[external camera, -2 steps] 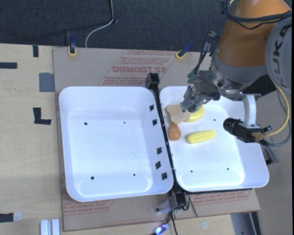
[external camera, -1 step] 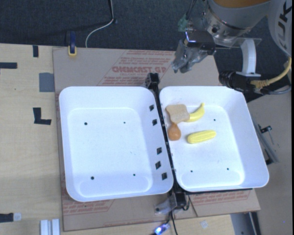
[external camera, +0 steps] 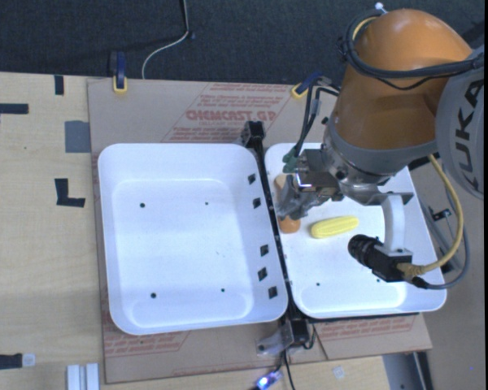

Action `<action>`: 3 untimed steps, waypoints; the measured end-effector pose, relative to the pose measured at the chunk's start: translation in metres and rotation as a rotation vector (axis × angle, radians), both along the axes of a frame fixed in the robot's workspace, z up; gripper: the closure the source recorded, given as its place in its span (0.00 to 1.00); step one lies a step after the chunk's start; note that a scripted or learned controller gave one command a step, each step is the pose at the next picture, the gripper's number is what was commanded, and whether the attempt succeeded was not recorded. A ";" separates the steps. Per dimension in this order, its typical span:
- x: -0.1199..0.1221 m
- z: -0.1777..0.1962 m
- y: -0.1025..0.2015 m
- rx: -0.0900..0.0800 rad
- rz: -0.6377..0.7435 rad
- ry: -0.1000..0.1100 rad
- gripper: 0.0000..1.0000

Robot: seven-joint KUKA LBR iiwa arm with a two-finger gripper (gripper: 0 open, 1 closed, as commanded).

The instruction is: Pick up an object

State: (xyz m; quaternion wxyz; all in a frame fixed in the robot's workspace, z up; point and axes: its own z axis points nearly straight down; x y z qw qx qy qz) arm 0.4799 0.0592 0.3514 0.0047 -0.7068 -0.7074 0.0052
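Your gripper [external camera: 294,204] sits low over the right bin's [external camera: 374,303] left edge, an orange object [external camera: 289,225] just under its tip; can't tell if it's gripped. Yellow corn-like piece [external camera: 334,227] lies just beside it, same bin. Red print on the cardboard [external camera: 220,112] is unreadable. Left bin [external camera: 114,169] alongside.

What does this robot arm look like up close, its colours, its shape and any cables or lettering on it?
The arm is bulky and rounded: a grey shell with dark lettering at the right, and a glossy orange band like a dome above the wrist. Below sits a grey collar, then the small metal gripper. A black cable loops over the orange part, a yellowish hose curves down the side, and a black cylinder hangs on a white bracket.
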 end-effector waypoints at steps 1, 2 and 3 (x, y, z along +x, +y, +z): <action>0.004 0.013 0.000 0.000 0.003 -0.010 1.00; 0.041 0.126 -0.051 -0.001 -0.003 -0.026 1.00; 0.055 0.039 -0.013 0.000 0.003 -0.004 1.00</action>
